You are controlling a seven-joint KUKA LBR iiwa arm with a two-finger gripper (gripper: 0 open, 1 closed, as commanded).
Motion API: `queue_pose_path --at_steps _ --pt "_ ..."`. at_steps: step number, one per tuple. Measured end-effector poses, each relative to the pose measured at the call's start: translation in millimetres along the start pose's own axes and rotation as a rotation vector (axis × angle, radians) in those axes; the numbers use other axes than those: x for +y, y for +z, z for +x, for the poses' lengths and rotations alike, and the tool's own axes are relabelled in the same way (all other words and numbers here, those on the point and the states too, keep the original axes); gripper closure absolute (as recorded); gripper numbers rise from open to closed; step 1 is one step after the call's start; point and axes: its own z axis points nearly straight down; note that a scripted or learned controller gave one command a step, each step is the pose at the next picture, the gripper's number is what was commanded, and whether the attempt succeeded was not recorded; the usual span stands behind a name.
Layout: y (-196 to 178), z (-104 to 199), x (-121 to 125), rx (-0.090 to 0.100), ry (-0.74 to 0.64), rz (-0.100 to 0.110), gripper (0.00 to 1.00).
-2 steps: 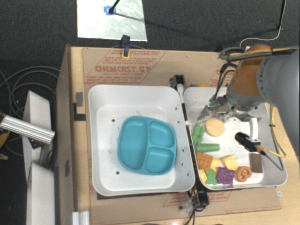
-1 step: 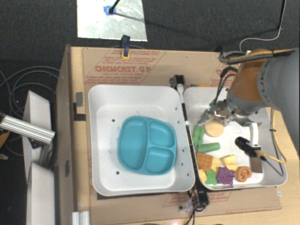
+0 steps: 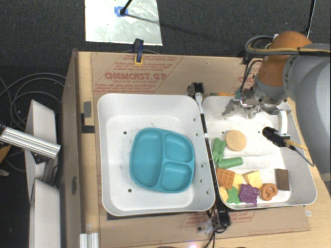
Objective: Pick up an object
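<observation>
My gripper (image 3: 239, 111) hangs over the back of the right bin (image 3: 305, 182), its fingers spread open with nothing between them. Just in front of it lies a round tan cookie (image 3: 236, 140), apart from the fingers. Closer to the front are two green pieces (image 3: 219, 150) (image 3: 230, 162), an orange waffle (image 3: 225, 177), a yellow cheese wedge (image 3: 254, 179), purple grapes (image 3: 249, 192), a pretzel (image 3: 268, 191) and a brown chocolate block (image 3: 282, 179).
The left bin (image 3: 111, 138) holds a teal divided plate (image 3: 162, 159). A black divider rail (image 3: 203, 138) runs between the bins. Cardboard lines the bench behind them, and the grey arm (image 3: 305, 87) fills the right side.
</observation>
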Motion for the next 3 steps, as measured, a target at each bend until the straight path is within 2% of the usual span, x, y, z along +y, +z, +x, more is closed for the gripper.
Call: queue_pose_path --at_steps 1,2,3 --pt "1.4 33.8 -54.4 0.004 0.004 0.013 0.0" --pt "1.1 39.7 -77.3 0.003 0.005 0.011 0.0" --pt "0.6 32.0 -62.6 0.003 0.004 0.007 0.0"
